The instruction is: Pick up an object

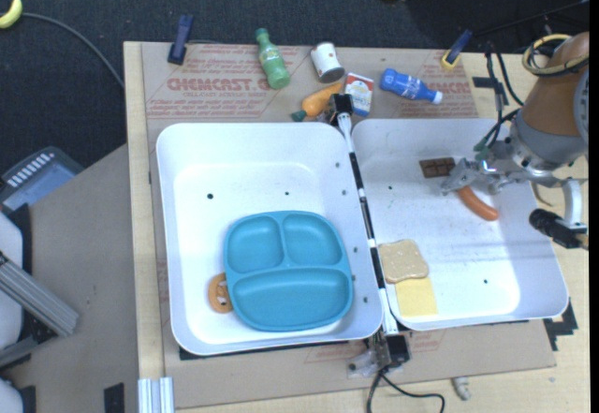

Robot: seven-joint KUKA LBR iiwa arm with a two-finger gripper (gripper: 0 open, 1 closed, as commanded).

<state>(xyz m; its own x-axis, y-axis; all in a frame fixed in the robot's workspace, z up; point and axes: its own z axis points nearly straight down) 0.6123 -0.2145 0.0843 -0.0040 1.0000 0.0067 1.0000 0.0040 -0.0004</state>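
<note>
My gripper (479, 181) hangs low over the back right part of the right bin (524, 303), with its fingers spread open. An orange sausage (481, 205) lies on the bin floor, its upper end right under the fingers; nothing is held between them. Just left of the gripper lies a small brown chocolate piece (436, 167). A slice of toast (403, 259) and a yellow cheese slice (415, 297) rest at the bin's front left. The left bin (187, 168) holds a blue divided plate (288, 269) with a pretzel (219, 293) at its left edge.
Behind the bins, on the board, lie a green bottle (272, 60), a white can (326, 60), a blue bottle (410, 85), a small carton (357, 93) and an orange carrot-like item (318, 102). The grey arm with its orange band (552, 102) crosses the right bin's far right corner.
</note>
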